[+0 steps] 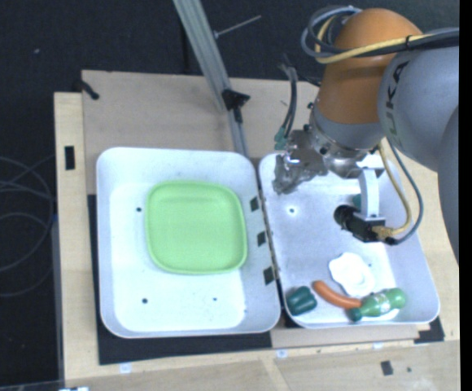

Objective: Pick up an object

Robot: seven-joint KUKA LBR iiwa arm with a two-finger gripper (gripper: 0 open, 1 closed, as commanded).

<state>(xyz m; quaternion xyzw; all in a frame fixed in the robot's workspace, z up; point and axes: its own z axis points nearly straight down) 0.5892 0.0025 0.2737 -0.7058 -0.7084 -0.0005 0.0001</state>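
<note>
Overhead, a slanted grey metal strut [207, 55] crosses the back of the worktop [163, 104] and ends at a black clamp just behind the seam between the two bins; the grey arm [431, 96] with its orange band [366, 51] reaches in from the right, with yellowish and dark cables looping over and below the wrist; a black connector [351, 218] with a white bracket hangs over the middle of the right bin [301, 243], between the wrist and the objects at the near end. Two white bins lie side by side, touching along the centre; the left bin [122, 218] carries one green square plate [196, 226], lying flat near its middle; the right bin carries four small things gathered at its near end: one dark green block [301, 300] by the near left corner, one orange carrot-like piece [334, 294] just beside it, one white lump [351, 274] touching the orange piece from behind, and one green bottle [380, 303] lying on its side at the near right. The hand [287, 172] hangs over the far left corner of the right bin, well apart from all four things; nothing shows between its fingers, and whether they stand apart or together cannot be told.
</note>
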